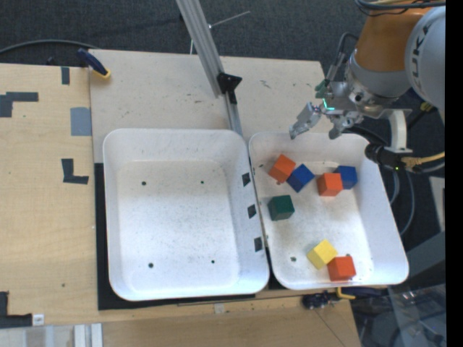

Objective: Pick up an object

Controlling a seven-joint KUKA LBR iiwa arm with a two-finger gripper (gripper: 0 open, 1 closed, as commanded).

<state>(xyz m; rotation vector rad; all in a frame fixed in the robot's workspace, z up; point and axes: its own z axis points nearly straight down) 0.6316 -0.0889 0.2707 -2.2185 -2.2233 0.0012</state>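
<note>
The right bin [376,194] holds several small blocks: an orange one [282,168] touching a blue one [300,177], an orange-red one [330,184] beside another blue one [347,176], a dark green one [281,207], and a yellow one [323,253] against a red one [341,267]. My gripper [320,123] hangs above the bin's far rim, fingers spread open and nothing between them. It is beyond and above the blocks, nearest the orange and blue pair.
The left bin [116,194] lies beside the right one, sharing a middle wall. A slanted metal rail [206,42] runs down to the bins' far junction. Cables [405,161] trail off the right side of the right bin.
</note>
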